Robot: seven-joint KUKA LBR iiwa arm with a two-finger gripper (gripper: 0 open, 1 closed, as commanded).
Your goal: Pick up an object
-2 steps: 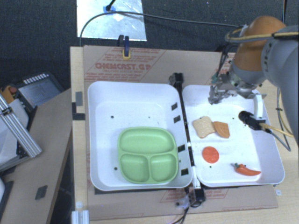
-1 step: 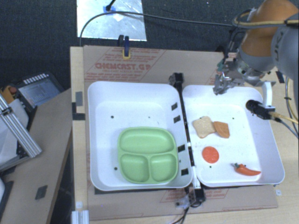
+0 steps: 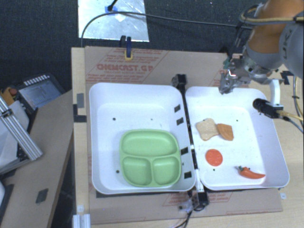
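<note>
1. Two shallow white bins, the left bin (image 3: 102, 127) and the right bin (image 3: 270, 141), look like smooth moulded plastic with a soft sheen.
2. In the left bin, at about 5 o'clock, a pale green divided tray (image 3: 150, 156) shows matt, smooth plastic.
3. Beneath both bins lies printed brown cardboard (image 3: 142, 65), flat and dull.
4. At 12 o'clock, a crinkled silver sheet (image 3: 114, 13) shines like metal foil.
5. The dark backdrop (image 3: 38, 27) at 10 o'clock looks like coarse woven cloth.
6. The arm's orange band (image 3: 278, 6) at 2 o'clock is glossy; the gripper (image 3: 227, 87) below appears grey metal.
</note>
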